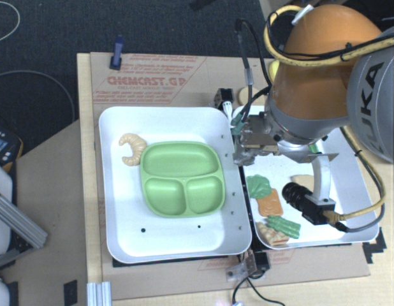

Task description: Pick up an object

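Tabletop [63, 190] w/ printed brown board [152, 75] and two white bins side by side; arm [312, 62] over the right one.
Well up-left of the green divided tray [182, 177], a blue clip [116, 53] sits at the board's edge. Just left of the tray's upper corner lies a tan croissant toy [133, 148]; both are in the left bin [111, 171]. Just right of the tray's upper corner, past the bin wall, the hand [253, 144] sits over the right bin [359, 177], under the grey/orange arm. Can't tell if it's wide or narrow. Right of the tray, lower down, small toys are clustered in that bin: green leafy piece [259, 185], orange piece [269, 203] touching below it, then green pod [283, 225] lying on a tan piece [271, 236].
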### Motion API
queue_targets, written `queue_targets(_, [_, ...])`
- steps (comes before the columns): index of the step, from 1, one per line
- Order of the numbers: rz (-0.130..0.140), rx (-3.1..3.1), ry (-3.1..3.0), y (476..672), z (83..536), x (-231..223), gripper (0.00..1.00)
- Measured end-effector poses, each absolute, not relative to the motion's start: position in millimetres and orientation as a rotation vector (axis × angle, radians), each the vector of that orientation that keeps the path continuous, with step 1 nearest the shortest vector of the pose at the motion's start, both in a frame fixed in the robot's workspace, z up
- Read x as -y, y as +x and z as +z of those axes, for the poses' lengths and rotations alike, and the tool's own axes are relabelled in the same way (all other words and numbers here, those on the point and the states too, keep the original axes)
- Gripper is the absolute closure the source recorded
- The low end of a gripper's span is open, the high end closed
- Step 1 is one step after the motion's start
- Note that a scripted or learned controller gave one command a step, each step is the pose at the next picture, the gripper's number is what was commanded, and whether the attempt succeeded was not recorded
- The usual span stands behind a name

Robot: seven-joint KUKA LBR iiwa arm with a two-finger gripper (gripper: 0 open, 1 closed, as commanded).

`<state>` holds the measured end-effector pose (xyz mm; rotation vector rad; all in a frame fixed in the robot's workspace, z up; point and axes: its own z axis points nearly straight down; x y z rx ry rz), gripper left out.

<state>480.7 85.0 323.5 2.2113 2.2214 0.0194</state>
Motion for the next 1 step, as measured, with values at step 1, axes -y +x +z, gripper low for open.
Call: queue_targets(1, [0.021, -2.213, 2.215, 480.5, 440.8, -53.8, 1.0])
